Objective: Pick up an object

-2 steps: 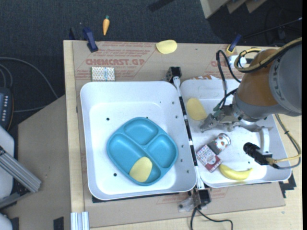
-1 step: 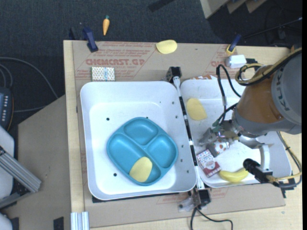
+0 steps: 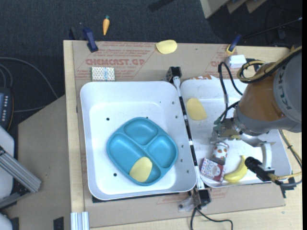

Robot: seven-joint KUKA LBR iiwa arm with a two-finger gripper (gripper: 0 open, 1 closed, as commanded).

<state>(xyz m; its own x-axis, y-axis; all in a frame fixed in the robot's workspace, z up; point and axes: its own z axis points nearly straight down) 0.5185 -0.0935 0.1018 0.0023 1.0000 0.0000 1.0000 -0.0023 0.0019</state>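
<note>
**Reaching into the right bin, arm low over the small items**

Hanging over the right bin [image 3: 211, 87], the grey arm with its orange band covers much of that bin's far side. Its end effector [image 3: 224, 132] sits just above a small red-and-white can [image 3: 220, 152]; whether it grips anything cannot be told from here. Beside the can lie a red-patterned packet [image 3: 211, 169] and a banana [image 3: 237, 173], close together near the bin's front edge. A yellow oval piece [image 3: 196, 109] rests farther back. The left bin [image 3: 96, 99] carries a blue divided plate [image 3: 142, 150] with a yellow piece [image 3: 141, 169] in its front compartment.
</note>
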